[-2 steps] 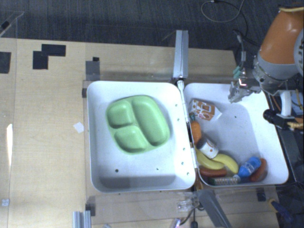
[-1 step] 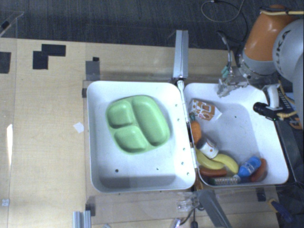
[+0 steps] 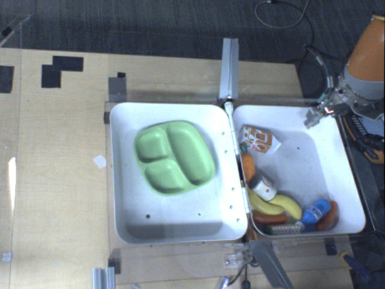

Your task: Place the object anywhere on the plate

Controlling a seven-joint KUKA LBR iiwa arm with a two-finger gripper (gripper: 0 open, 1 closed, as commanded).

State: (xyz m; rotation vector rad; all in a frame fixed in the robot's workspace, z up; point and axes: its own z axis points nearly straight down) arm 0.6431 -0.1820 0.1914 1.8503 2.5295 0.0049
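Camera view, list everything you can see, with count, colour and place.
Shallow white bins: two, white, side by side on the bench.
Green sectioned plastic plate: one, green, in the left bin.
White and orange packet: one, upper left of the right bin.
Orange carrot-shaped toy: one, along the right bin's left wall.
Yellow banana: one, lower right bin.
Blue bottle-like object: one, lower right corner.
Black cable: one, on the dark floor above.
Grey arm with orange band: one, right edge.
Gripper: one, over the right bin's upper right corner.

fixed overhead cam, slanted down, both bins [image 3: 120, 179] in frame.
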